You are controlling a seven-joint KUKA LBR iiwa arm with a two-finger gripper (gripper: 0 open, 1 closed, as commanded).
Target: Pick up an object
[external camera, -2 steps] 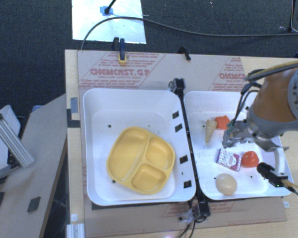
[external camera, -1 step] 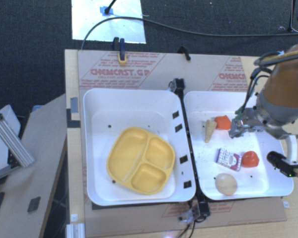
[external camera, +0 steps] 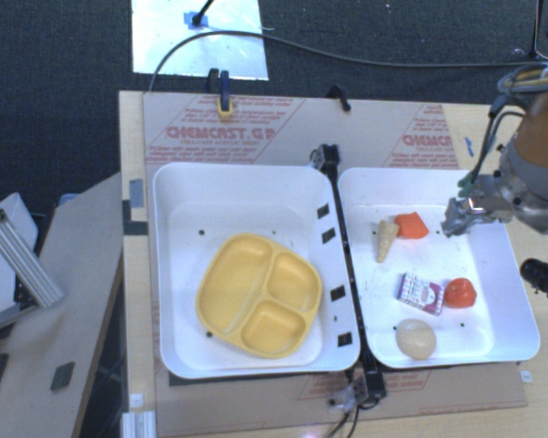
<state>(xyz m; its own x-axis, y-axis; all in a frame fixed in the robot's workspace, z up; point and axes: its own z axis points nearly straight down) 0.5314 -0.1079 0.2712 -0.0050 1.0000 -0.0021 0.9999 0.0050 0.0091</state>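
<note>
Camera view from above has the gripper (external camera: 458, 217) hanging over the upper right part of the right bin (external camera: 511, 272), at the end of the grey arm (external camera: 530, 153) that comes in from the right side; it is small and partly blurred, so I cannot tell how its tips stand, and nothing can be seen caught in it. Nearest to it, just to its left and at about the same height in the frame, lies an orange block (external camera: 411, 225), and this looks like the likeliest thing to be picked. Its long side runs roughly left to right, tilted a little. Just beyond the block, further left of the gripper, a cream cone (external camera: 385, 240) lies with its long axis running up and down the frame, point downward. Below and left of the gripper sit a small purple-and-white packet (external camera: 419, 293), whose print is too small to read, a red ball-like piece (external camera: 459, 292) just beside it, and a pale round lump (external camera: 416, 338) lower still. Well off to the gripper's left, the other bin (external camera: 178, 199) bears a yellow divided tray (external camera: 259, 294). Red lettering on the board (external camera: 256, 126) under the bins reads "CHEMCAST GP".
</note>
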